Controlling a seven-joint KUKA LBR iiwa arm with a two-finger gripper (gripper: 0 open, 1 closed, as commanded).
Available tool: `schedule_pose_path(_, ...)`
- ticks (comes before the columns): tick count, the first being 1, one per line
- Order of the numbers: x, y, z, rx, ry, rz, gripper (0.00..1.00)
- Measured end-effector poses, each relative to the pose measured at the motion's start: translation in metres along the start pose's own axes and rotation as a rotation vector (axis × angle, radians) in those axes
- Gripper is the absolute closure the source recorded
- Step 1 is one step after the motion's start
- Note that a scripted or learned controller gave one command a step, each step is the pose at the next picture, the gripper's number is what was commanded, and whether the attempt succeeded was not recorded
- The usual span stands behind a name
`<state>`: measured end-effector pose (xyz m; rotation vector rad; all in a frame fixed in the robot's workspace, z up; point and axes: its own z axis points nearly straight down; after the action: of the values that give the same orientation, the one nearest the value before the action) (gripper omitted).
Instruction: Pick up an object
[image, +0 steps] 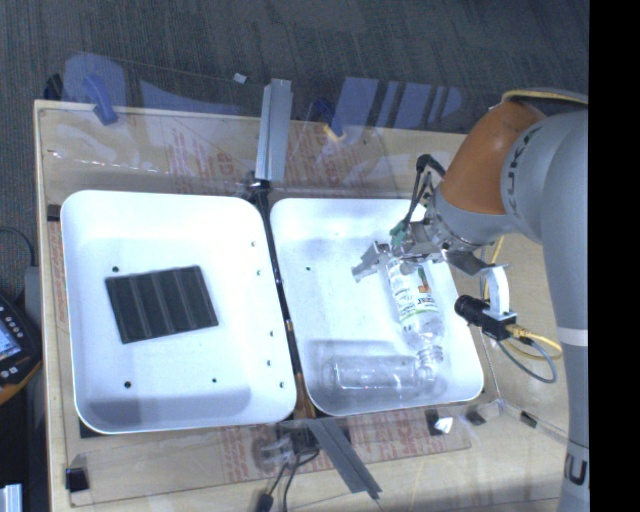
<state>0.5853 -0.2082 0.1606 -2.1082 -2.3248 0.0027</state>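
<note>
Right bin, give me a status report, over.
Gripper low in right bin, at top of labelled bottle. Clear bottle lying along near wall. Dark ridged pad in left bin.

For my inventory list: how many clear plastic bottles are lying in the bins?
2, both in the right bin: one labelled bottle under the gripper, and one clear bottle lying along the near wall. I see nothing hidden.

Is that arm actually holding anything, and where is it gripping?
Cannot be told: the gripper sits at the upright bottle's top end, its grip hidden.
</note>
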Motion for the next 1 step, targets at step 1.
schedule_pose_path(1,0.0004,-0.0067,-0.0203,-0.003,-0.002,-0.023,0.0)
